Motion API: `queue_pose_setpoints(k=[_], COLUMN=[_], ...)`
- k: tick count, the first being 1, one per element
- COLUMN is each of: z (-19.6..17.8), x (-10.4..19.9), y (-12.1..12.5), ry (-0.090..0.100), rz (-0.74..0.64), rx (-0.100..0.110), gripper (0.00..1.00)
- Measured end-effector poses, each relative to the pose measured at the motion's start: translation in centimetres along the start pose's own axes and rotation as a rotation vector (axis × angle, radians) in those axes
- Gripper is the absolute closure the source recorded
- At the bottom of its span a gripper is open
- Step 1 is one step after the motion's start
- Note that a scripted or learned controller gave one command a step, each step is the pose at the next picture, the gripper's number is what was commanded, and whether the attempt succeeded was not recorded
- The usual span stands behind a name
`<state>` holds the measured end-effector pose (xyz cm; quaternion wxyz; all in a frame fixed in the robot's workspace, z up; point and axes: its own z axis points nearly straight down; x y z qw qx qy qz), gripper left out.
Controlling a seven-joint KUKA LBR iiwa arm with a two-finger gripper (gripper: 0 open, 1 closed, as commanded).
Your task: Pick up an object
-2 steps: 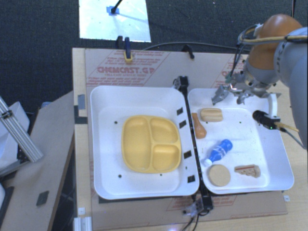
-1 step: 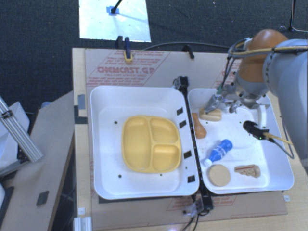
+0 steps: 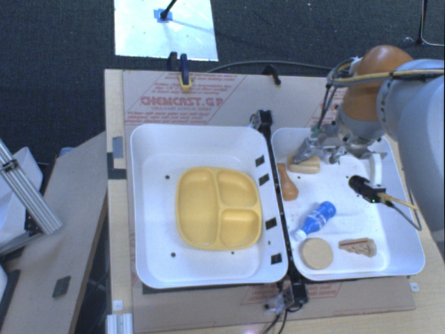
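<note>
Your jaws: low over tan wedge (image 3: pixel 304 165) in right bin (image 3: pixel 337 188) | apart or together: you cannot tell | blue bottle (image 3: pixel 317 218) nearby

Plate (image 3: pixel 219 208) lies in the left bin (image 3: pixel 153 172); bottle (image 3: pixel 317 218), disc (image 3: pixel 317 253) and wedge (image 3: pixel 358 246) lie near in the right bin (image 3: pixel 403 249).

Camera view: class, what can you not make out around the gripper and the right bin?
All in the camera view.
Tan wedge: far edge hidden under the gripper; whether it is gripped is unclear.
Blue bottle: label too small to read.
Arm: cut off by the right edge.
</note>
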<state>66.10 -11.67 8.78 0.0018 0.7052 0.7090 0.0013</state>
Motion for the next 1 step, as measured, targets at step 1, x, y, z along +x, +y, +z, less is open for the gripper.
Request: queue_pose_setpoints(k=[1], z=[-1.29], x=[0.06], y=[0.23], ry=[0.0], rz=[-0.002], rx=[-0.008], gripper=[1.0])
